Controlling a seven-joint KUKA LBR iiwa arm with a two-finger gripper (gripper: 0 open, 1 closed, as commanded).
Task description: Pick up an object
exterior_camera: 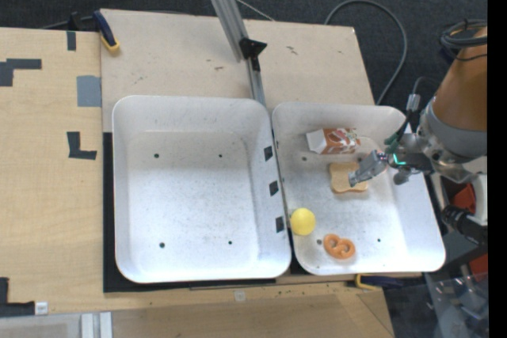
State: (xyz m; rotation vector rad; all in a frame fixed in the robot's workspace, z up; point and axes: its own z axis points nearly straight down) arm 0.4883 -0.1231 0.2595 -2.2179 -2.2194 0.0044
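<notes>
Hovering over toast slice point(347, 180) in right bin point(412, 237): hand point(366, 170), grip state unclear.

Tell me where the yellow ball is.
The yellow ball lies in the right bin, against its left wall near the front, just left of the orange pretzel.

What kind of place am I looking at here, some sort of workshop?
Most likely a robotics lab set up for grasping trials. A robot arm reaches over two white bins on a plywood bench, with toy food such as a pretzel and a yellow ball to pick.
</notes>
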